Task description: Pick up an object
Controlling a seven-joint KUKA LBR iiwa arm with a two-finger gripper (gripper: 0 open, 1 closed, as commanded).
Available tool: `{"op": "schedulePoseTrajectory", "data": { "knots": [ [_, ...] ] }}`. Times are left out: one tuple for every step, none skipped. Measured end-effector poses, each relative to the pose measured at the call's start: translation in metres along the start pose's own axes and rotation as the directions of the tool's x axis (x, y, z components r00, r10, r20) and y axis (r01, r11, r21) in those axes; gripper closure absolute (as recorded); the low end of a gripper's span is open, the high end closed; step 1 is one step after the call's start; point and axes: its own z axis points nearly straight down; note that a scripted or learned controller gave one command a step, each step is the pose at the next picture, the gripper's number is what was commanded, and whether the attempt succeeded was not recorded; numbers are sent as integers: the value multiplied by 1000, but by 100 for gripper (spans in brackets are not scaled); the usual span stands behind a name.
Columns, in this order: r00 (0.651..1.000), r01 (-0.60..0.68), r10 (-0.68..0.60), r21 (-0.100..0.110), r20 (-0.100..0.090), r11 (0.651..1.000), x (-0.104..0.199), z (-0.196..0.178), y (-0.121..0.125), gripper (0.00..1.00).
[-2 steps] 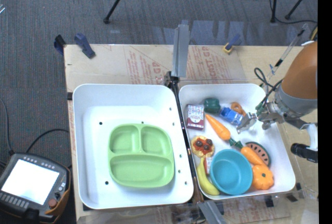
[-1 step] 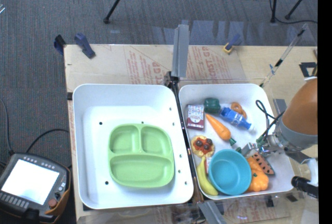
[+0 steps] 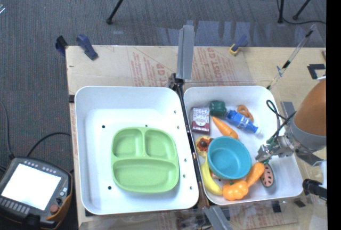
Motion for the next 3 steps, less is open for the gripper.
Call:
{"op": "schedulePoseTrajectory", "data": {
  "knots": [
    [967,-254,254,-4,3,967,29,-109,44,100],
    [967,-254,254,0,3,967,29,-107,43,0],
    [976,-218,218,1,2,976,20,10,96,0]
  ]
}}
